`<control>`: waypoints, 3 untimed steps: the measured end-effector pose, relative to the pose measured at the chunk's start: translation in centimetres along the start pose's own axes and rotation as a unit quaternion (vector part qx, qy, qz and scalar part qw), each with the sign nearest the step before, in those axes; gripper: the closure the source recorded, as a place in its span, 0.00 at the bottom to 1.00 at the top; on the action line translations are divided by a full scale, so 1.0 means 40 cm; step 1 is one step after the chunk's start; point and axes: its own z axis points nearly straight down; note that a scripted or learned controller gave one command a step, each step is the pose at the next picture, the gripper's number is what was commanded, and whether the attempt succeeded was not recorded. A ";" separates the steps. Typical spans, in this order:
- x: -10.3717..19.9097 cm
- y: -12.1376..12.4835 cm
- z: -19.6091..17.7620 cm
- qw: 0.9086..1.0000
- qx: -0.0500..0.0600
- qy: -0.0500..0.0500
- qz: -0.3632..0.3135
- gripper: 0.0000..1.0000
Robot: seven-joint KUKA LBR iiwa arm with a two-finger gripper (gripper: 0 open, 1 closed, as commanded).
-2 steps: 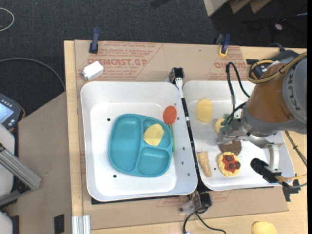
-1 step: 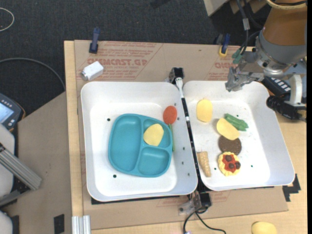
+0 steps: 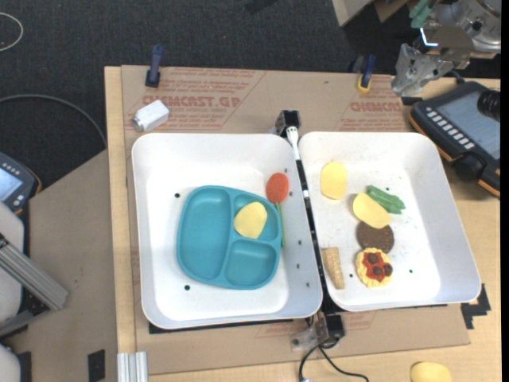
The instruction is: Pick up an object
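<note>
The arm enters at the top right corner of the view, where part of its grey wrist housing (image 3: 477, 6) shows, cut off by the frame edge. Below and to the left of that housing hangs the gripper (image 3: 413, 74), a silver-grey metal assembly with a small teal part on its upper left side. It points downward and slightly leftward. Its lower end is a blocky, pale metallic mass, too small and blurred to make out in detail. Nothing can be seen clamped at its tip from this angle.
</note>
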 end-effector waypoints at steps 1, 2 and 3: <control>-0.068 -0.189 0.016 1.000 0.012 0.000 0.005 1.00; -0.119 -0.286 0.193 1.000 0.016 0.001 0.005 1.00; -0.035 -0.158 -0.139 1.000 0.001 -0.001 0.000 1.00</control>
